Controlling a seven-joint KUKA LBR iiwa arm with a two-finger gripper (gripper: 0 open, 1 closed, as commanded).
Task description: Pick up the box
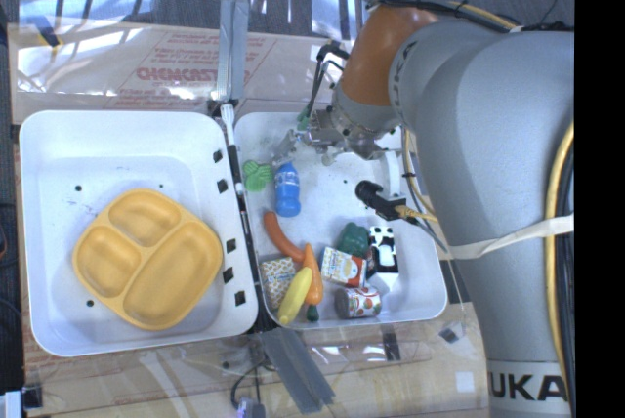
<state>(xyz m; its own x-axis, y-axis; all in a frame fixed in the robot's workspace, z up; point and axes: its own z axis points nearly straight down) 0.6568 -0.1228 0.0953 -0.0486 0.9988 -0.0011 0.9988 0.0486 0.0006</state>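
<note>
camera view: box (342,266) lying low in right bin (422,301), crowded between carrot (312,262) and can (357,302). gripper (314,135) hanging near the bin's top; jaws' state impossible to tell. best descending straight, perhaps avoiding neighbours.

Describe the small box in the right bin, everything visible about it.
The small box looks like a carton, white with orange and green print on its face. It lies tilted in the near part of the right bin, among other toy groceries. A dark green item sits just behind it, a can lies right in front, and an orange carrot is at its left edge. The gripper is farther back in the bin, away from it.
</note>
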